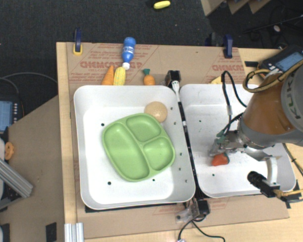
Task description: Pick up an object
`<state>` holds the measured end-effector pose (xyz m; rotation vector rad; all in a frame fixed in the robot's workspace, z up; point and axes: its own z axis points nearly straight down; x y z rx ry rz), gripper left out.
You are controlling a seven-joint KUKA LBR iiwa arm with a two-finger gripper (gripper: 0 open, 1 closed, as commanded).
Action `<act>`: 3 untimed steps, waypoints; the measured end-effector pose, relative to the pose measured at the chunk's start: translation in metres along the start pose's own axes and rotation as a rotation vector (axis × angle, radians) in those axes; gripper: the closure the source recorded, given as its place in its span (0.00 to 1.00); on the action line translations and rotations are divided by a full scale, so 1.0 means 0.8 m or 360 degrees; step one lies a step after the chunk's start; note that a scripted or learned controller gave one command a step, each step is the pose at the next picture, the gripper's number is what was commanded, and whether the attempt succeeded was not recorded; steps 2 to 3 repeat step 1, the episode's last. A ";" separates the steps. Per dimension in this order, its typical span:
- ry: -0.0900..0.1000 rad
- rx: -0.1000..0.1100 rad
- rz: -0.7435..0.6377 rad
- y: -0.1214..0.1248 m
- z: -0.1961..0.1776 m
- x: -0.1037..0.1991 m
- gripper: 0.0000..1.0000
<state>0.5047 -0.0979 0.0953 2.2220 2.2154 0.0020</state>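
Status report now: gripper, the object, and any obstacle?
Gripper low in right bin, directly over red object. Grasp unconfirmed. Nothing beside it.

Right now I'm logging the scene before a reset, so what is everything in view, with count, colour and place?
Shallow plastic bins: 2, white, side by side, left and right.
Three-compartment plastic plate: 1, green, left bin.
Round ball: 1, beige, left bin, at the plate's far edge.
Small red object: 1, right bin, under the gripper.
Toy bottle: 1, blue and white, on the board behind the bins.
Toy corn: 1, yellow, behind the left bin.
Toy carrots: 2, orange, and.
Gripper: 1, grey, above the red object.
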 end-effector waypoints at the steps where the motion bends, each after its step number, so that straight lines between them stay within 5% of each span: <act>1: 0.0002 -0.0014 -0.0017 0.070 -0.119 0.077 1.00; 3: 0.0002 -0.0014 -0.0017 0.070 -0.119 0.077 1.00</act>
